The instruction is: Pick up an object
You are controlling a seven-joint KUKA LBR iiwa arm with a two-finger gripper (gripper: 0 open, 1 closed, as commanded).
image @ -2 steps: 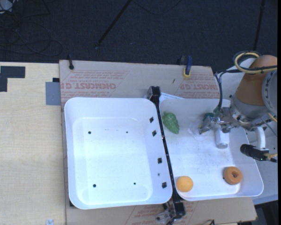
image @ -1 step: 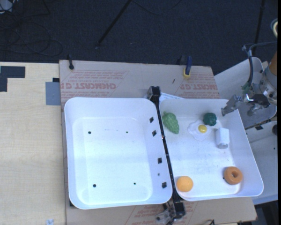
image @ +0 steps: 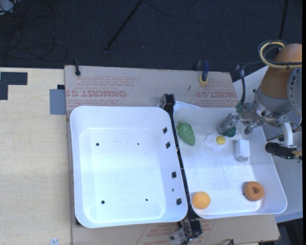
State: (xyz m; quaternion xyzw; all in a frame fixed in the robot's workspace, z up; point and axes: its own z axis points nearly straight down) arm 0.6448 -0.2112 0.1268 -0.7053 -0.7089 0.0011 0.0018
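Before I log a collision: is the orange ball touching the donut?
Apart. The camera view shows bare white bin floor between the orange ball and the donut.

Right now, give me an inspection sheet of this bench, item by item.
Surface: cardboard sheet on a light wood bench, bearing the left bin and right bin.
Job's things: in the right bin, green leafy toy, fried-egg toy, white cylinder, orange ball, doughnut.
Clutter: blue clamp at the cardboard's far edge.
Grippers: gripper low over the right bin's far side, by the egg.
Cables: loose black cables on the dark floor.
Surroundings: black tape shapes on the wood.
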